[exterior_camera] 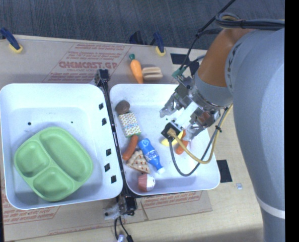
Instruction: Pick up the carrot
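Note:
A carrot [135, 69], orange with a green top, lies on the cardboard just behind the right bin [210, 171], outside its far rim. Another orange elongated piece [130, 147] lies inside that bin near its left wall. My gripper [182, 137] hangs over the middle right of the right bin, well to the right of both. A small orange-red thing [180, 145] shows right under the gripper tip; whether it is held is unclear.
The right bin also holds a brown round piece [122, 106], a checkered block [129, 124], a blue bottle [150, 154], a waffle [138, 162] and a red-white item [146, 182]. A bread piece [152, 73] lies beside the carrot. The left bin holds a green divided plate [53, 163].

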{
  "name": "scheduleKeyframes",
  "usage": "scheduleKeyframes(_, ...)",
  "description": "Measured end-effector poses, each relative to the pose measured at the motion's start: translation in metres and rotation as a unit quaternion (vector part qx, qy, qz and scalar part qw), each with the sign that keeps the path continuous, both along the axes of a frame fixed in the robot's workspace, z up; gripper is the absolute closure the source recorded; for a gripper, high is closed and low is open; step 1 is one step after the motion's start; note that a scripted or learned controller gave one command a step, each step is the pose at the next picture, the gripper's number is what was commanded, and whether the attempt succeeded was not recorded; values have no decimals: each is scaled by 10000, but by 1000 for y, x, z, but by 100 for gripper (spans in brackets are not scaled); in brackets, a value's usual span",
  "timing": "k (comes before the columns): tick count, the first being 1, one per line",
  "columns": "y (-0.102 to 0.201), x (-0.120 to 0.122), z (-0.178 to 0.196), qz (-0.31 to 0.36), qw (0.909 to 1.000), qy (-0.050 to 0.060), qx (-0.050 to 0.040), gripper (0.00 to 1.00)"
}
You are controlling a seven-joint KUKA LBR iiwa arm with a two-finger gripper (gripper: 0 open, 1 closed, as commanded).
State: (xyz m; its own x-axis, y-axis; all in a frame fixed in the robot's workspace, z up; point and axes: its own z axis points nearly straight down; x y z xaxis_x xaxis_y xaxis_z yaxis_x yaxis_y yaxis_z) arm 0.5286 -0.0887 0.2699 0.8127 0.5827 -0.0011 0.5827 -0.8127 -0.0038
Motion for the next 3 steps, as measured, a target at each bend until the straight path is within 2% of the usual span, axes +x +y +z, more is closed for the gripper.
scheduleKeyframes(1,-19,-52,70,1656,9862,-7,-1,0)
scheduleKeyframes(2,-56,-53,-88,432,9991,15,10,0)
scheduleKeyframes(3,-65,-26,153,-814,9967,-11,-5,0)
